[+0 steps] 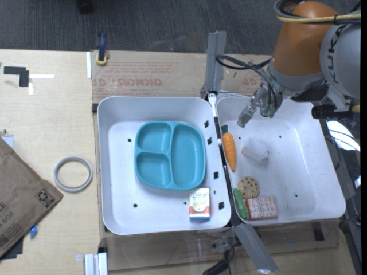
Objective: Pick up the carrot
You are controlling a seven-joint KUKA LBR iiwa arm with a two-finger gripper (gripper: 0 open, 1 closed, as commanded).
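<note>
Nearest the lens, a small juice carton (pixel 199 204) stands at six o'clock in the left bin (pixel 109 171), below a teal divided plate (pixel 171 154). Across the divider, the carrot (pixel 229 149) lies lengthwise against the right bin's (pixel 321 171) nine-o'clock wall, leafy end toward twelve. A cookie (pixel 248 185) and snack packet (pixel 261 207) sit toward six. Poised at the bin's eleven o'clock, clear of the carrot, the hand (pixel 256 106) hangs tilted, fingers spread and empty. A clean pick likely means descending squarely over the carrot's middle, fingers straddling its width, clear of the wall.
</note>
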